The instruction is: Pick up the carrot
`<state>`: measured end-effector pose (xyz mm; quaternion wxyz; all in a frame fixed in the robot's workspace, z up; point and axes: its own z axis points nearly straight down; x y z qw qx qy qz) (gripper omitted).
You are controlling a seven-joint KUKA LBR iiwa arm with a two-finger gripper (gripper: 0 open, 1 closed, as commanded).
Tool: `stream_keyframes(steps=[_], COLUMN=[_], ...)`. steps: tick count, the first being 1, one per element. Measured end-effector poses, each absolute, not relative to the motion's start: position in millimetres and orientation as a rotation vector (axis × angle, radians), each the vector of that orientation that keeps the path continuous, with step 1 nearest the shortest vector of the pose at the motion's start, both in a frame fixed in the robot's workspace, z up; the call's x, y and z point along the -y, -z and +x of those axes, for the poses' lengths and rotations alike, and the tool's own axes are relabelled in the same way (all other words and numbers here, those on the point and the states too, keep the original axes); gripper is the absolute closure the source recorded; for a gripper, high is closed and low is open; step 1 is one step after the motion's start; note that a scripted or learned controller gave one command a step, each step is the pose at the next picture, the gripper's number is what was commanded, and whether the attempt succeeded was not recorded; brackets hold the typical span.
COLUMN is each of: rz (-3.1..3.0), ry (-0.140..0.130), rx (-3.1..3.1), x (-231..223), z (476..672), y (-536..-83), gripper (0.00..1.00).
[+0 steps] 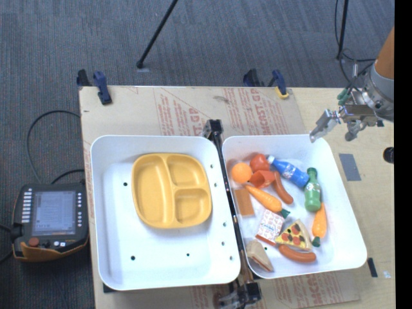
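Note:
Two orange carrots lie in the right bin (341, 172). One carrot (265, 198) lies at a slant near the bin's middle, its green tip pointing lower right. A second carrot (319, 221) lies nearly upright by the right wall, below a green bottle (312, 190). My gripper (335, 131) hangs above the bin's far right corner, well away from both carrots. Its fingers are spread open with nothing between them.
Packed around the carrots are an orange ball (241, 172), a red vegetable (259, 163), a blue bottle (290, 170), a pizza slice (293, 234), sausages and a sandwich (259, 255). The left bin (109, 237) holds a yellow divided plate (172, 190). A pendant (48, 221) lies at the far left.

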<state>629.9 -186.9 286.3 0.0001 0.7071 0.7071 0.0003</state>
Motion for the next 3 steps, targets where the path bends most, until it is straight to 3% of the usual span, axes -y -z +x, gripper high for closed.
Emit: stream_keyframes(steps=[1, 2, 3], rz=[2.156, 2.265, 2.272], ry=[0.002, 0.001, 0.000], rx=[-2.291, -2.183, -2.176], x=[182, 205, 207], z=[511.4, 520.2, 520.2], y=[-193, -87, -97], gripper=[0.00, 0.00, 1.00])
